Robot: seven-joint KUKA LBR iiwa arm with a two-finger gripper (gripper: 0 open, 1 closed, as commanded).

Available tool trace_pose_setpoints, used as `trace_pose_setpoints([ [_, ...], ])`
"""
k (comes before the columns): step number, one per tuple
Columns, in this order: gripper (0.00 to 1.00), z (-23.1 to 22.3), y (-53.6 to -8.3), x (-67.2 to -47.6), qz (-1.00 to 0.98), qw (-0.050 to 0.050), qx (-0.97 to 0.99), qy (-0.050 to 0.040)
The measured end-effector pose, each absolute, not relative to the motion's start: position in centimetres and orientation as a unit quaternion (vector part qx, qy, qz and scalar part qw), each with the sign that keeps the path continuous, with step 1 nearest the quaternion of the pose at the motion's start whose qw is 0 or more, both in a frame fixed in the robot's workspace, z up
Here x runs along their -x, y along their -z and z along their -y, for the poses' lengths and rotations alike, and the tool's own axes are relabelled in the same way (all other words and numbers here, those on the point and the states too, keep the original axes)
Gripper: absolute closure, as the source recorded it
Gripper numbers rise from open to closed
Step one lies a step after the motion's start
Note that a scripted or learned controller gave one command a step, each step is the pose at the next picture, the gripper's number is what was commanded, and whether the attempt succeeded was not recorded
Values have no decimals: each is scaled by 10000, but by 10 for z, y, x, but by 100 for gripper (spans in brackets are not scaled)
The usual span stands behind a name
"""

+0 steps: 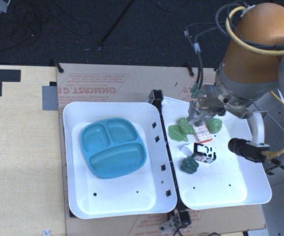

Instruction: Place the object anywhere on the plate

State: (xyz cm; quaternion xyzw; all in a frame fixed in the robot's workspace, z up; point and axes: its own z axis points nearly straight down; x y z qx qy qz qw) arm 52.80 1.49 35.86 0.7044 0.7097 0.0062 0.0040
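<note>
On the far left, the light wooden surface is lying bare, with a few dark grey squares stuck near its top. Next to it, a brown cardboard sheet is lying under two white bins. The left bin is holding a blue plate with three sections, and the plate is sitting flat with nothing on it. A black clip strip is running between the two bins. The right bin is holding a small bunch of toys near its top left part. A light green leafy toy is lying closest to the strip. A dark green lumpy toy is sitting below it, nearer the front. Just beside that, a small black and white toy is lying flat. A little red and white packet is lying right under the claw, touching the toys around it. Another green piece is peeking out on the right of the claw. The claw is pointing down into this bunch, and I cannot tell if it is open, closed or gripping anything. The grey arm with its orange band is hanging over the right bin from the right side.
</note>
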Motion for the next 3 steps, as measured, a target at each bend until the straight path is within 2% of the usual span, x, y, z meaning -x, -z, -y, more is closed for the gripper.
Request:
trace_pose_setpoints([
  [1,100,-94,-290,-518,-7095,-36,-7047,31],
  [2,100,-161,-316,-506,-7095,-12,-7047,5],
  [3,100,-239,-232,-505,-7095,-35,-7047,51],
])
